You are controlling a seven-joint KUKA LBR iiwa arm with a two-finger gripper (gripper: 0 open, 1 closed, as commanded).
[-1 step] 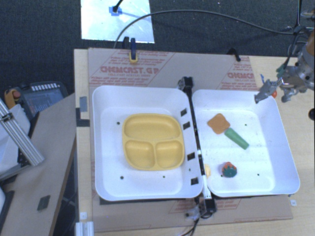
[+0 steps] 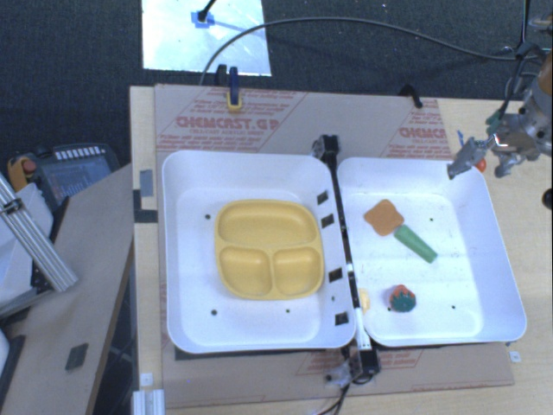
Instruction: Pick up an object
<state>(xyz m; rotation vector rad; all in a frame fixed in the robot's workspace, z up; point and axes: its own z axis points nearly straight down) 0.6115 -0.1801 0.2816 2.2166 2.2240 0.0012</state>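
My gripper (image 2: pixel 482 156) hung at the far right, above the top right corner of the right bin (image 2: pixel 492 223). Its two fingers were spread apart and held nothing.

Under it was a brown bench (image 2: pixel 285 111) with red words on it. Past the bench the floor was dark carpet, and a shiny plate (image 2: pixel 173 24) lay there with a black cable (image 2: pixel 363 26) running by. At the left stood a grey table (image 2: pixel 78 275) with a handset (image 2: pixel 73 175) beside it.

In the right bin lay a spatula (image 2: pixel 399 230). It had a flat orange head and a green handle, and it lay at a slant near the middle of the bin, well apart from my gripper. Near the bin's front lay a small ball (image 2: pixel 402 298), blue-green and red. A tiny yellow bit (image 2: pixel 364 300) sat by the wall between the bins.

The left bin (image 2: pixel 186 188) held a yellow tray (image 2: pixel 267 248) with three parts, flat in the middle. Nothing lay on top of the spatula or the ball.
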